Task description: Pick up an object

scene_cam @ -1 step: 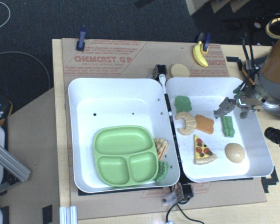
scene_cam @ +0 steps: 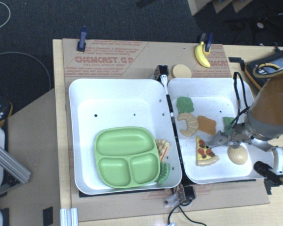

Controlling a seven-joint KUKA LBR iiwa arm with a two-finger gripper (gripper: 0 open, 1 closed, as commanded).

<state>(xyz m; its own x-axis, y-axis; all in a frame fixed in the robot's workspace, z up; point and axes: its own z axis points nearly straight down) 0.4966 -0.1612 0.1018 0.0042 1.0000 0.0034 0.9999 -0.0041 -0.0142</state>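
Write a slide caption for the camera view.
Arm's gripper low in right bin among toy foods, beside pizza slice; green tray in left bin.

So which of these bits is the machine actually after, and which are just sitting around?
Likely candidates, near the gripper in the right bin:
pizza slice
beige ball
brown toast piece
croissant
green leaf

Just lying about:
green divided plate
banana
round biscuit

Pincer (scene_cam: 220, 139) beside pizza slice (scene_cam: 205, 153), right bin (scene_cam: 217, 175)
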